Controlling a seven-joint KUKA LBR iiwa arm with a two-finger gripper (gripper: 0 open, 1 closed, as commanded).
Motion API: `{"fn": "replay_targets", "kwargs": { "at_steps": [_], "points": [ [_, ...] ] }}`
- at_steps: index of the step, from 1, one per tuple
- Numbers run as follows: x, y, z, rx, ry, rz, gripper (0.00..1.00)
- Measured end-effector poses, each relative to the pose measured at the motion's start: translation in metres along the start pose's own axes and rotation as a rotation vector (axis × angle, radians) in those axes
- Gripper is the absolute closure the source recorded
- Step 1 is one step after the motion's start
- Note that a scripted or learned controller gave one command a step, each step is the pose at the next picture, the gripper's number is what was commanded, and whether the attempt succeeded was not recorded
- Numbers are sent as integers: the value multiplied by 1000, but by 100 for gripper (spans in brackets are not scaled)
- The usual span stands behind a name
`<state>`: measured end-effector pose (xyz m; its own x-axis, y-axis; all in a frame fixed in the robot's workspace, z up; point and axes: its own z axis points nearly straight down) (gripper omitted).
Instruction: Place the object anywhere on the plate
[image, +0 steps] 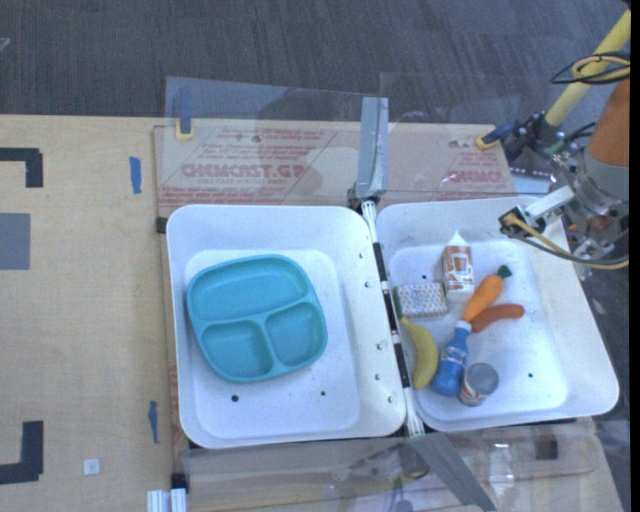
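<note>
A teal divided plate (257, 317) lies in the left bin (345, 260), with nothing on it. Several objects lie in the right bin (580, 350): a small white and orange carton (458, 270), a carrot (485, 293), a red sausage (497, 315), a speckled block (421, 299), a banana (422, 352), a blue bottle (453, 360) and a grey can (481, 383). My gripper (588, 225) hangs over the right bin's far right rim, up and to the right of the carrot and apart from every object. Nothing shows in its grasp.
A clear plastic sheet and a metal post (372, 150) stand behind the bins. Cables and a yellow hose (585, 75) trail by the arm at the top right. The wooden bench (80, 300) stretches to the left.
</note>
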<state>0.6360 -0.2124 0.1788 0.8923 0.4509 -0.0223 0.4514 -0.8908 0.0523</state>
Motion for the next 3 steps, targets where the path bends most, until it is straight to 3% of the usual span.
{"fn": "replay_targets", "kwargs": {
  "at_steps": [3],
  "points": [
    [0, 1, -1, -2, 0, 51, 100]
  ]
}}
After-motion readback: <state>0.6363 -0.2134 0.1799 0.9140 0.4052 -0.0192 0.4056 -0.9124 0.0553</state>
